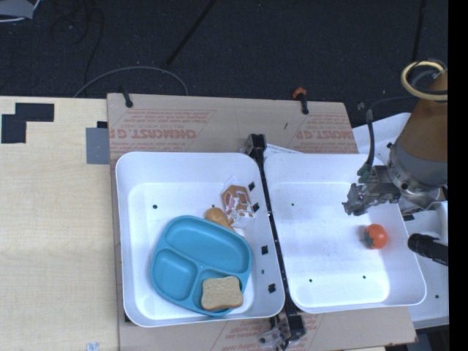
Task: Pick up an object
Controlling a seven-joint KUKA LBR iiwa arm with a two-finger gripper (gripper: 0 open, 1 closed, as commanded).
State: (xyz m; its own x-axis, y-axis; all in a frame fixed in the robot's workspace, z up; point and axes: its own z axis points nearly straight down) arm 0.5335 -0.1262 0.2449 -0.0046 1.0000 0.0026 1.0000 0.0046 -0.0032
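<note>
Two smooth white bins (329,298) on desk. Round orange ball (375,236) near right rim, below gripper (356,199). Grip state: cannot tell.

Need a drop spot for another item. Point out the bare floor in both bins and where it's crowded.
Right bin: bare floor from the divider to the orange ball; the gripper crowds the right side. Left bin: a bare strip along its left wall and top; the blue tray, bread slice and wrapped snack crowd the rest.
</note>
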